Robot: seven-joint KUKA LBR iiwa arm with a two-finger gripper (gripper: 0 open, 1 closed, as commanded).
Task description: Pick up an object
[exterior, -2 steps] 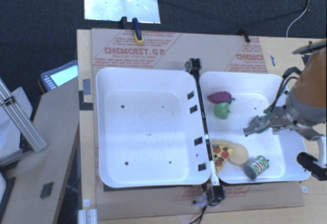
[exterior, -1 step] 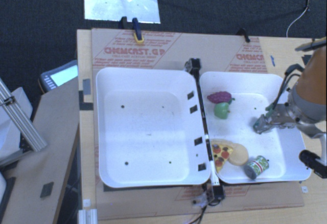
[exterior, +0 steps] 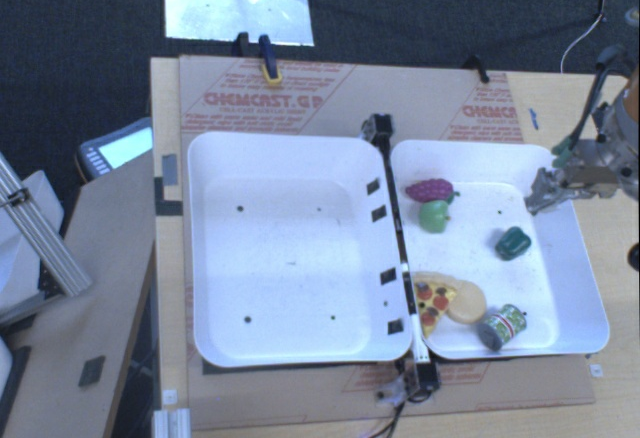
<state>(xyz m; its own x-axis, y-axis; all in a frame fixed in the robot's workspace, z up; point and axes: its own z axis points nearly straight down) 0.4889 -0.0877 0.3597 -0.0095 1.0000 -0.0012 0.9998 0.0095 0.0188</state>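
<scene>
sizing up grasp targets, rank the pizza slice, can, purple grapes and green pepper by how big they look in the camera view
1. pizza slice, clearly the largest
2. can and purple grapes, too alike to rank
3. green pepper, smallest, though only slightly

All lie in the right bin, at similar distance from the camera.

So the right bin (exterior: pixel 560 226) has all the stuff: purple grapes (exterior: pixel 430 190) at the far left with a green apple (exterior: pixel 434 216) just nearer, a dark green pepper (exterior: pixel 513 243) toward the right, and a pizza slice (exterior: pixel 440 298) plus a small can (exterior: pixel 501 325) along the near side. The left bin (exterior: pixel 290 256) sits right beside it on the desk (exterior: pixel 120 226). The hand (exterior: pixel 545 194) hovers over the right bin's far right edge, looks empty I think.
</scene>
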